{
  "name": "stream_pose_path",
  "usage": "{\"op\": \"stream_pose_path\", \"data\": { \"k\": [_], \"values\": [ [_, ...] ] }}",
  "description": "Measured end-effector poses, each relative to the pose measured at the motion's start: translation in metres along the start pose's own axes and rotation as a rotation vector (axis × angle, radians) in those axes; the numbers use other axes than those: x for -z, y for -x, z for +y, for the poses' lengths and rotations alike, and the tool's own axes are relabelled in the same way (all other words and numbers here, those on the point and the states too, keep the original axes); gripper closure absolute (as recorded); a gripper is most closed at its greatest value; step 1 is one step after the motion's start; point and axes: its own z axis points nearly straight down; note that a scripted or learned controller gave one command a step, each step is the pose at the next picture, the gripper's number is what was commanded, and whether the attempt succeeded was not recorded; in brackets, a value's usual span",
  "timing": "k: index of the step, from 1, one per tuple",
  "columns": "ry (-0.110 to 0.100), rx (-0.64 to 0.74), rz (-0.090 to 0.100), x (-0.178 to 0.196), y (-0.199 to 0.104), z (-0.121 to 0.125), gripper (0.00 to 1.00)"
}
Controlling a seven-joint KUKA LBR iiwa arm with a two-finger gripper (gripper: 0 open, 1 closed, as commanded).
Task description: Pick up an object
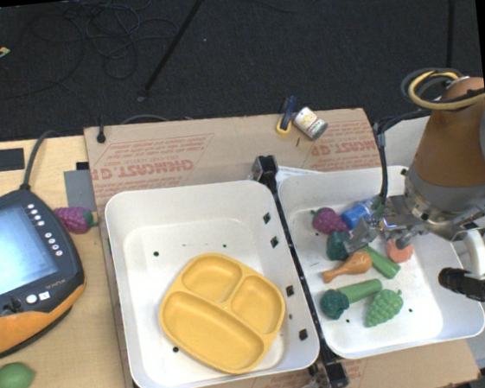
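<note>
White bins [135,244] hold our scene: the right one carries a toy heap [356,276], and the gripper [384,227] hangs over its upper edge, beside a blue piece [355,216]. We cannot tell its grip.

- Just left of the gripper [384,227], toys crowd the right bin [465,316]: purple piece [325,219], blue piece [357,216], orange drumstick [352,265], green grapes [383,307].
- Below the gripper, bin floor by the near right corner lies bare.
- Far left, the yellow tray [223,311] fills most of the left bin [141,218].
</note>
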Motion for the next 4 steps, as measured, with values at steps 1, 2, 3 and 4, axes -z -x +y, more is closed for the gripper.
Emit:
{"op": "stream_pose_path", "data": {
  "k": [1, 2, 3, 4],
  "values": [
    [0.007, 0.013, 0.004, 0.071, -0.116, -0.028, 0.00],
    [-0.003, -0.001, 0.000, 0.077, -0.109, -0.028, 1.00],
    [0.006, 0.002, 0.000, 0.142, -0.126, -0.061, 1.00],
    [0.007, 0.009, 0.001, 0.199, -0.200, -0.061, 1.00]
  ]
}}
